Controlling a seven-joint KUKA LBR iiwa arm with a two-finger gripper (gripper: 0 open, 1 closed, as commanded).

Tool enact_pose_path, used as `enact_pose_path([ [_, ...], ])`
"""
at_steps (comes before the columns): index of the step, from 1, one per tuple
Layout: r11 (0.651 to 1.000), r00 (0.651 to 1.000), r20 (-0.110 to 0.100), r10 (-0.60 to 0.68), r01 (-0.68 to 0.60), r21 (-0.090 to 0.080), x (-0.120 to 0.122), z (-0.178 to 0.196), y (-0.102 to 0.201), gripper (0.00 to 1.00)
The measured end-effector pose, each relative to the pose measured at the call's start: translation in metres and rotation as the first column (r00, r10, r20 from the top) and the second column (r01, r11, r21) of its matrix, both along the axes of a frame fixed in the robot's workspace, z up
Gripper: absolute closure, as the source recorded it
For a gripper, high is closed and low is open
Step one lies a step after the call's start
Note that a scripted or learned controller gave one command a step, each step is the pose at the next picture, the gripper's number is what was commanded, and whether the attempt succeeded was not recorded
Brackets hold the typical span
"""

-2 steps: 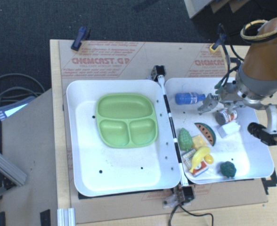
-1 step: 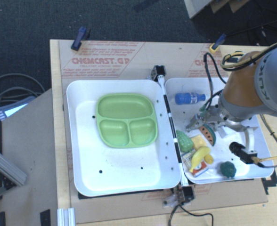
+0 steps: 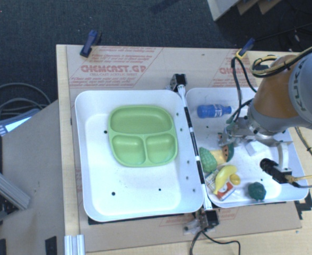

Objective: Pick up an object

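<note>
I judge this as the approach step: my gripper [image 3: 231, 138] hangs low in the right bin [image 3: 262, 200], and nothing is visibly between its fingers; whether they stand open or closed I cannot tell, the wrist covers them. The nearest candidates lie at its 6 o'clock: a green and yellow toy [image 3: 211, 159] and a banana [image 3: 225, 175]. The blue bottle [image 3: 213, 110] lies at 11 o'clock. Next I need a short descent onto one object. The bin divider [image 3: 190, 137] is close at 9 o'clock, so room is tight there.

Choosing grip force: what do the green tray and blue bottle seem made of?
Green tray: likely molded plastic, matte, with smooth rounded dividers and even colour. Blue bottle: probably plastic, slightly glossy, with a pale label band; too small to be sure.
</note>
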State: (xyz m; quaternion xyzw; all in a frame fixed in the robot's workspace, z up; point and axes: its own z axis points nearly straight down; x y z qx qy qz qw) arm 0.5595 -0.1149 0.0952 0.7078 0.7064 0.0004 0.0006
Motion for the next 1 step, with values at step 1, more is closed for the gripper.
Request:
enact_pose_path([
  [1,1.000,1.000,0.000,0.003,-0.003,0.001,-0.0027,0.0896,0.0670,1.00],
])
